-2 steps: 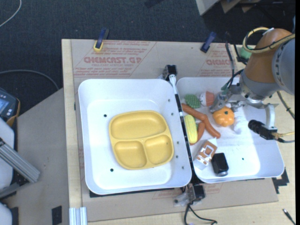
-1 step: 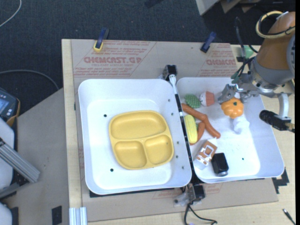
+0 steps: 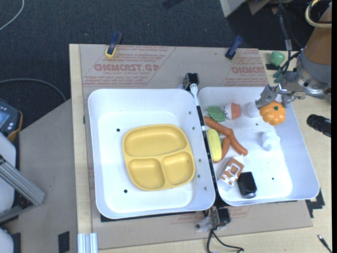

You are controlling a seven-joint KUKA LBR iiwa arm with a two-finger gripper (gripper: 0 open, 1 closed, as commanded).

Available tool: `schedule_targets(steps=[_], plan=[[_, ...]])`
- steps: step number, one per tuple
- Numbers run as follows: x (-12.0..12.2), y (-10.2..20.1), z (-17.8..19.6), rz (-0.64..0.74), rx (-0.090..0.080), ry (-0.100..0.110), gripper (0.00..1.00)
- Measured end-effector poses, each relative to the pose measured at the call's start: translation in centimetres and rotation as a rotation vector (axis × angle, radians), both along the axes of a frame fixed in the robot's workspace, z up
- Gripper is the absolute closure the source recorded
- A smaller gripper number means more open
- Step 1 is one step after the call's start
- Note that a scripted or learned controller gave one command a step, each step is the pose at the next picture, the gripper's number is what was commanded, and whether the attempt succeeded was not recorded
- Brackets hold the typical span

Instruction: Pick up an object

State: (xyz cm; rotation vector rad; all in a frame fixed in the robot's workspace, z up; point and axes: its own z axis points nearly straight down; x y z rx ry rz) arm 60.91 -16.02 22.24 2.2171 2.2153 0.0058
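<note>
- Where the arm enters from the right, the gripper [image 3: 273, 100] sits over the far right part of the right bin [image 3: 295, 167], with an orange pumpkin-shaped toy [image 3: 273, 114] directly at its fingertips; whether the jaws are closed on it or merely touching it cannot be told.
- Right bin, far side: a green leafy toy [image 3: 216, 113] and a small mushroom-like piece [image 3: 232, 109], side by side.
- Right bin, left side: a yellow corn cob [image 3: 213, 144] along the wall, beside crossed orange carrot-like pieces [image 3: 229, 137].
- Right bin, middle: a small white object [image 3: 269, 139], apart from the rest.
- Right bin, near side: an orange-and-white patterned block [image 3: 230, 173] just beside a black block [image 3: 246, 184].
- Left bin [image 3: 105, 141]: one yellow three-compartment tray [image 3: 158, 156], lying flat at its centre.
</note>
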Motion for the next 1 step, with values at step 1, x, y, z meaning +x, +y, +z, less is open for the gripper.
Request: schedule_targets(steps=[1], plan=[[0.06,-0.01,0.27,0.001,0.001,0.004,1.00]])
